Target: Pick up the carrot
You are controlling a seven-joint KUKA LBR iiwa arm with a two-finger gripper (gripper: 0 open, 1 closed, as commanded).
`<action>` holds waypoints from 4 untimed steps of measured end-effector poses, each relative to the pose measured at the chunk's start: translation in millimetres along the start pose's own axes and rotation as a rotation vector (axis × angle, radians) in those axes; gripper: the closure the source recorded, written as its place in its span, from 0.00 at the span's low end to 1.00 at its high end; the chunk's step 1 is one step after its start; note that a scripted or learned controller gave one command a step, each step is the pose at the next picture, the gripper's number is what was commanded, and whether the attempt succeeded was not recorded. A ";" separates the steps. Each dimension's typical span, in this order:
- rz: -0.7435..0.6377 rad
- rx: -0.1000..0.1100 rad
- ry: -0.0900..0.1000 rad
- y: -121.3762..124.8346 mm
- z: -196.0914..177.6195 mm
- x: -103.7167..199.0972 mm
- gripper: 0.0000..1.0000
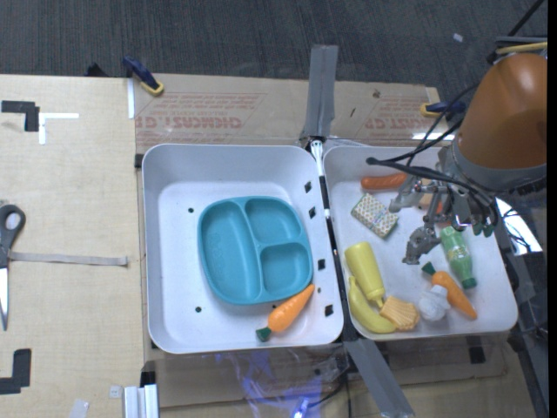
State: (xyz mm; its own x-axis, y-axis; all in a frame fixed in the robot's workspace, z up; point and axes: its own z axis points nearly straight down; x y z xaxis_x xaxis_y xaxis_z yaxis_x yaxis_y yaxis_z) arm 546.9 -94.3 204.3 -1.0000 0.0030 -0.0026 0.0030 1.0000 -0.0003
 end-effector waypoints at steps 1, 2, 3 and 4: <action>-0.192 0.000 -0.001 -49.5 61.1 38.5 0.00; -0.262 -0.006 -0.001 -123.0 112.0 50.8 0.00; -0.267 -0.002 -0.007 -123.0 101.6 48.1 1.00; -0.270 0.000 -0.013 -122.3 91.2 45.2 1.00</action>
State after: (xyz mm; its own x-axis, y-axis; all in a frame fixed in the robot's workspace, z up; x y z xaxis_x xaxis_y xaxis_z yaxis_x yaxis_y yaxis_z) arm 501.6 -216.5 113.0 -0.9646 -0.2634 -0.0149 -0.2633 0.9647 -0.0027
